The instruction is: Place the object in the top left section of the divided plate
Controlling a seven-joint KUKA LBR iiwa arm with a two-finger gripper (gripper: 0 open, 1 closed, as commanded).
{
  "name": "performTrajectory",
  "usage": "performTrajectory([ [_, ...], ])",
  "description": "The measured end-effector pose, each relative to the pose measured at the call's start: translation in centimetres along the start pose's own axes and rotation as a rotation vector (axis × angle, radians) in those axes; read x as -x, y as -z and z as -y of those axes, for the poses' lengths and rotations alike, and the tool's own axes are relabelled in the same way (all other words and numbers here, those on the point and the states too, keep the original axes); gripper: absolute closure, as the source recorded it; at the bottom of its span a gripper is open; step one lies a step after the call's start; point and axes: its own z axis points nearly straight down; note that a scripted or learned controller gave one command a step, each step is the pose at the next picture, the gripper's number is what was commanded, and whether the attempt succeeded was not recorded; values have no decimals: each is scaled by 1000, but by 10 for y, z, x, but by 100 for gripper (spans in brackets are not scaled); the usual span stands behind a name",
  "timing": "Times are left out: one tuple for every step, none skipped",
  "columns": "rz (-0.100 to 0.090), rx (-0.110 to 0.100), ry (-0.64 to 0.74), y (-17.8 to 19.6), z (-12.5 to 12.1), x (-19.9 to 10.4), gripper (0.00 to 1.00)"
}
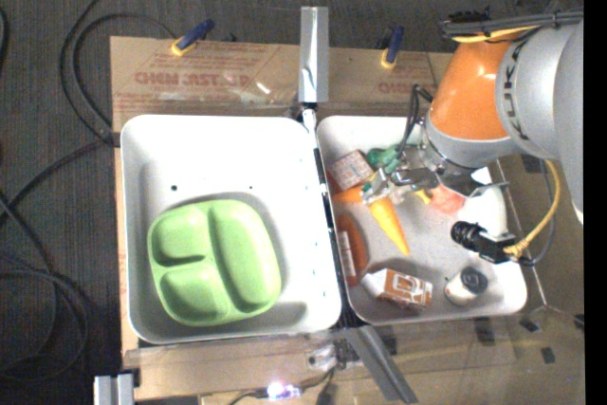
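- Over the right bin [517, 299], the gripper [403, 174] sits low among the objects at the bin's upper middle; the grey arm [560, 90] with its orange band [474, 100] comes in from the right.
- Finger state: cannot tell; the wrist and nearby clutter hide the tips.
- Carrot [387, 215]: orange, with a green top, lying on the right bin's floor just below and left of the gripper. Its green end points up toward the gripper and its tip points down and to the right. Contact between the two cannot be judged from this angle.
- Right bin contents: a small printed packet [349, 169] at upper left, beside the carrot's green end; a red-brown elongated item [352, 247] along the left wall; a brown carton [402, 288] near the bottom edge; a small round white and dark item [467, 284] at lower right; a reddish item [448, 200] partly under the wrist.
- Left bin [142, 147]: holds the green divided plate [214, 261], set toward the lower part of the bin and slightly rotated. Three sections are visible.
- Carrot and plate are well apart, in separate bins, with the shared bin walls between them.
- Two clamps [193, 36] hold the board behind the bins.
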Motion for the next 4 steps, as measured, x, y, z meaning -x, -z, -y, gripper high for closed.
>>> performTrajectory([
  [-5,2,90,1,20,-103,100],
  [-4,-1,102,-5,43,-196,100],
  [-2,-1,300,-8,33,-285,100],
  [0,2,462,48,-3,-214,100],
])
